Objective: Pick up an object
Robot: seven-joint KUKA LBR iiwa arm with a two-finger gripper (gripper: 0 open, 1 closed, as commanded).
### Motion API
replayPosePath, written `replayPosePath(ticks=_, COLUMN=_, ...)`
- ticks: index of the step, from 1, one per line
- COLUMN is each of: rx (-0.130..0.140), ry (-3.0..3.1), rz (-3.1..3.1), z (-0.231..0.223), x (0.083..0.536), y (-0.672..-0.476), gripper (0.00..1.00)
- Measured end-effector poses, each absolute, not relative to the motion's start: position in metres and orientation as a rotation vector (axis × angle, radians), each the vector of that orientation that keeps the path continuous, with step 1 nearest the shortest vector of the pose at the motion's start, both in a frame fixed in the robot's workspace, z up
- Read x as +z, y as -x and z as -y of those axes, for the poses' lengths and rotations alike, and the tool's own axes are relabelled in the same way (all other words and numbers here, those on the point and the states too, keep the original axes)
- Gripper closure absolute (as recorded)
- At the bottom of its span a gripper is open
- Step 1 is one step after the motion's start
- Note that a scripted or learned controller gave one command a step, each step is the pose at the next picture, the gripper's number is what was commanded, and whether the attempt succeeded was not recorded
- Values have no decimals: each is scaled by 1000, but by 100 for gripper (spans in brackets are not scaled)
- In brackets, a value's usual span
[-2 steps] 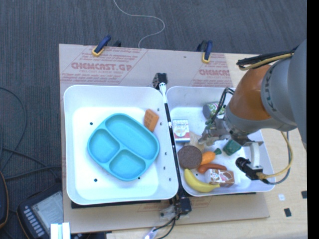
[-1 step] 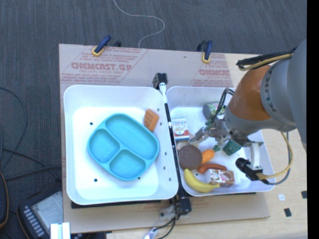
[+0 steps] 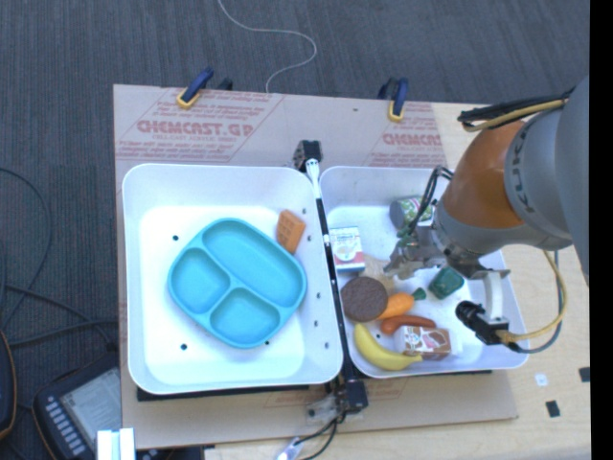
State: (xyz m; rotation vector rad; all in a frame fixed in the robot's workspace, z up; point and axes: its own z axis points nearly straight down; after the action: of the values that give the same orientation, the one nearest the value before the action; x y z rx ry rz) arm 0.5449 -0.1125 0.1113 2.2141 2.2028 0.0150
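Camera view puts my arm over the right bin, the pincer low among the toy food; I cannot tell how it is set, since the wrist hides it. Just beside it lie a brown round cookie, an orange carrot and a small green piece. A yellow banana curves along the near wall, touching a small packet; a small carton sits by the divider. I judge the carrot the nearest candidate: light, stiff plastic, probably slick and prone to roll, best taken across its thick middle. The left bin holds a blue divided plate and an orange block.
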Motion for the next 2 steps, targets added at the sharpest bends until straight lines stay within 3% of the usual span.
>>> replayPosePath(ticks=1, rx=15, ry=-2214, rz=-2203, z=112, x=111, y=-545, gripper=0)
replayPosePath(ticks=2, rx=17, ry=-2211, rz=-2208, z=105, x=91, y=-523, gripper=0)
